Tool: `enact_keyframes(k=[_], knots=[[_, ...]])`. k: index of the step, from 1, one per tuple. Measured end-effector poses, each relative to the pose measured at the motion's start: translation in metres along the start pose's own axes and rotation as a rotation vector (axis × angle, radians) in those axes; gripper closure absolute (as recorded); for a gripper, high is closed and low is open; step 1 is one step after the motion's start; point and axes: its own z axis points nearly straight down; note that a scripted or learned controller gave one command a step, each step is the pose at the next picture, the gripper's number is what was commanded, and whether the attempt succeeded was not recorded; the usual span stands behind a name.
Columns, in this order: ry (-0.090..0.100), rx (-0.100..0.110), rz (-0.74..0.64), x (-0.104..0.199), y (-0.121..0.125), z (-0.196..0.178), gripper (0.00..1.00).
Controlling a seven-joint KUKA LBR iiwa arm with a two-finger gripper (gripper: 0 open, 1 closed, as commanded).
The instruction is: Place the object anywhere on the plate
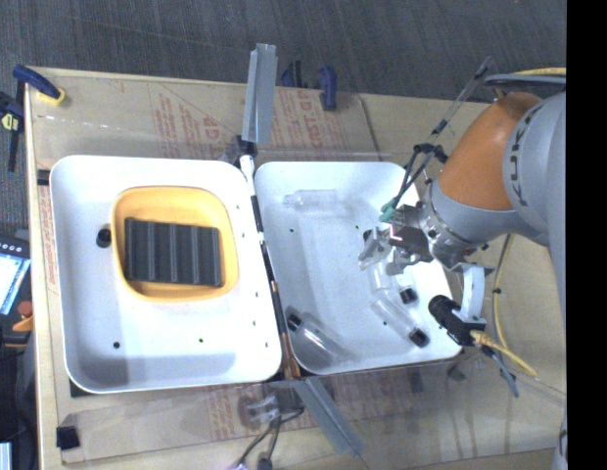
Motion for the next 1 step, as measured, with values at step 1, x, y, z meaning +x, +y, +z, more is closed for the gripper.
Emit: enact_keyframes(k=[1], knots=[[-0.003, -0.001, -0.206, 0.0560, 0.0092, -0.0187, 1.00]])
